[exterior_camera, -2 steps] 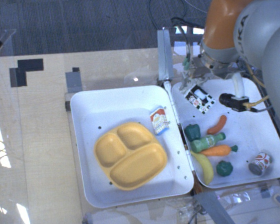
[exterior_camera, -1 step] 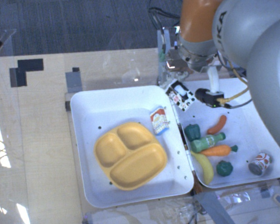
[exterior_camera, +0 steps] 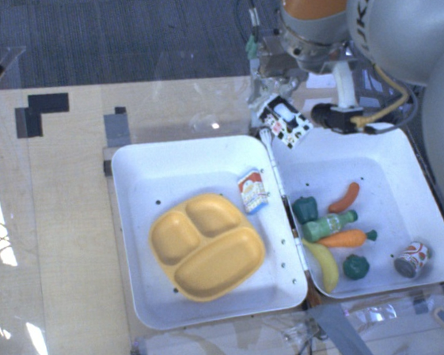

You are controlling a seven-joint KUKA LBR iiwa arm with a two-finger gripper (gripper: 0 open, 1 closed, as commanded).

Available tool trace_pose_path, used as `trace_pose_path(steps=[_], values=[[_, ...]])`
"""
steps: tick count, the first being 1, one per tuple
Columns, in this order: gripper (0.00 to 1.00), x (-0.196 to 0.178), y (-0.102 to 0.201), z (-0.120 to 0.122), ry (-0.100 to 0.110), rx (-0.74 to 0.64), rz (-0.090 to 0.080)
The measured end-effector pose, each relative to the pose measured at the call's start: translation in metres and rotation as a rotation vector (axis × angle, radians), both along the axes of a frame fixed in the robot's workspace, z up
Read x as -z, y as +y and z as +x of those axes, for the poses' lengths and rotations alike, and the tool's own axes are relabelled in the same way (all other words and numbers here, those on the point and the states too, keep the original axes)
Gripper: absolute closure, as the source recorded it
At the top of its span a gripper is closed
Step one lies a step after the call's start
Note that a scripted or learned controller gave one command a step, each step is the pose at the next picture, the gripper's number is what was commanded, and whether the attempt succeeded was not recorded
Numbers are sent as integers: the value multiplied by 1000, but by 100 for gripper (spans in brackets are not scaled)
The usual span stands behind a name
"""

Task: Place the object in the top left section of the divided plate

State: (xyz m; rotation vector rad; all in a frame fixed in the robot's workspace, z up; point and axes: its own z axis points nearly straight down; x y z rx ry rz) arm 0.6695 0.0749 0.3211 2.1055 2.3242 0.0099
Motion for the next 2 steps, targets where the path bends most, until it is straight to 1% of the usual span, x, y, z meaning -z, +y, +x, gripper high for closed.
trace_pose_path(steps=[1,2], values=[[0,0,0,0,1,0,0],[100,-11,1,1,-6,-7,-1]])
